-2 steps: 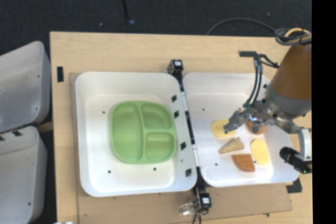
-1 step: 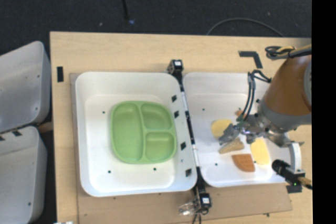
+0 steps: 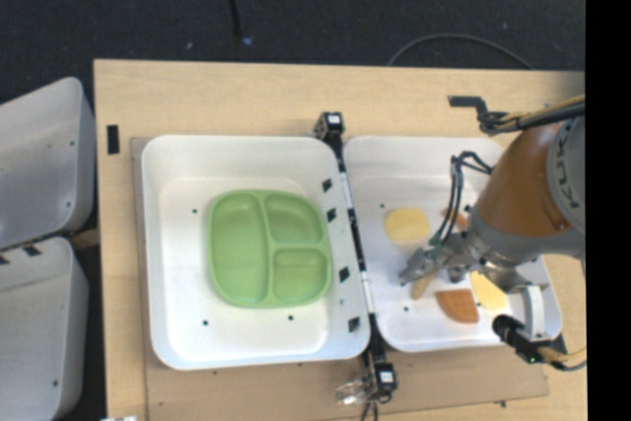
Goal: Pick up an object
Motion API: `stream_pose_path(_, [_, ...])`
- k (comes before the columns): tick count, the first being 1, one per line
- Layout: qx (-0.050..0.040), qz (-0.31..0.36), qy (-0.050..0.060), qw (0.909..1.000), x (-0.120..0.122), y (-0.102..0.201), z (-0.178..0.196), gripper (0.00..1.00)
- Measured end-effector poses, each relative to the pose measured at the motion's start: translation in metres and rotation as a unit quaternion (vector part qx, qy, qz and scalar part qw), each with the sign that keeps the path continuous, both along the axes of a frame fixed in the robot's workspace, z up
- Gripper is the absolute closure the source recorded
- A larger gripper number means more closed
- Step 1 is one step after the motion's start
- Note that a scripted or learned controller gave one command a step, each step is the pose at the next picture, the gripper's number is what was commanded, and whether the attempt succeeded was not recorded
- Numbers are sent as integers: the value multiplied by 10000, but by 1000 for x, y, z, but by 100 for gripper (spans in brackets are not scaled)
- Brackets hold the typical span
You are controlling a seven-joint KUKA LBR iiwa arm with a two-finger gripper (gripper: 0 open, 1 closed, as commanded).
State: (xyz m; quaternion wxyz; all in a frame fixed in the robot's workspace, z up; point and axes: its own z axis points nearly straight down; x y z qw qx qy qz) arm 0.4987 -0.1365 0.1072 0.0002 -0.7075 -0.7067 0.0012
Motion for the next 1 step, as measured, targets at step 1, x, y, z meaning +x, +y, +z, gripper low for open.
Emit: stream_pose_path(1, [6,-33,-21,10000,1,0,13,100])
